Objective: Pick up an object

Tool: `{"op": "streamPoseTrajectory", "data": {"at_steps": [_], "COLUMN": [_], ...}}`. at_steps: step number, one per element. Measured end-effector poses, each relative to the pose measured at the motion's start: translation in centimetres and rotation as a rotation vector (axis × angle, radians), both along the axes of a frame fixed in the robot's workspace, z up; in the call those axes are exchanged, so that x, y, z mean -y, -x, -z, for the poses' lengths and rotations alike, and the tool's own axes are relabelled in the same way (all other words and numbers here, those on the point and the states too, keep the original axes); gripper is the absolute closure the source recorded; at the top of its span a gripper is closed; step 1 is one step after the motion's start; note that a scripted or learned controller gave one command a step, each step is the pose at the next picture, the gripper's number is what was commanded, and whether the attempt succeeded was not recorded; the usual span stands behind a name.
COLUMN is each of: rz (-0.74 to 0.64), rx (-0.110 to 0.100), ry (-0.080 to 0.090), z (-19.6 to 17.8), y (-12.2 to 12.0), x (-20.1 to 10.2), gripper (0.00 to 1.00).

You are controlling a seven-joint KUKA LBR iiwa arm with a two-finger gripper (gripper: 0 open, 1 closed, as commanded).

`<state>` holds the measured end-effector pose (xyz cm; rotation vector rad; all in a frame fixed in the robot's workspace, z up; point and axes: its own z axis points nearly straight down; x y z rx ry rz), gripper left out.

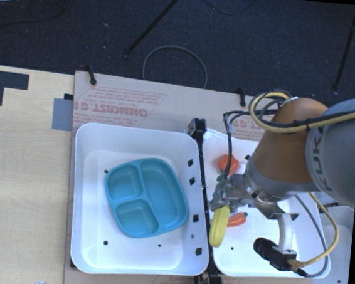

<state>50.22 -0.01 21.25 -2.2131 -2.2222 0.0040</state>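
My gripper [224, 198] hangs low over the left side of the right bin [258, 270], under the grey arm with its orange band. A yellow banana-like object [218, 226] lies lengthwise just below the gripper, and its upper end reaches up to the gripper's tip. Whether the two touch is hidden by the wrist. A small red-orange object [237, 219] lies right beside the yellow one. Another orange object [227, 163] sits farther back in the same bin, partly behind cables.
The left bin [94, 155] holds a blue divided plate [145, 196]. A black divider [199, 191] runs between the two bins, close to the gripper's left. A black fitting with cables [274, 253] hangs off the arm over the right bin's front.
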Motion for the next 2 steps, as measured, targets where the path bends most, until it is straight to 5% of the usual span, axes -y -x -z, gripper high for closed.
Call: {"op": "streamPoseTrajectory", "data": {"at_steps": [2], "rz": [0.000], "rx": [0.003], "ry": [0.001], "z": [-0.8], "y": [-0.2], "x": [-9.8], "gripper": [1.00]}}
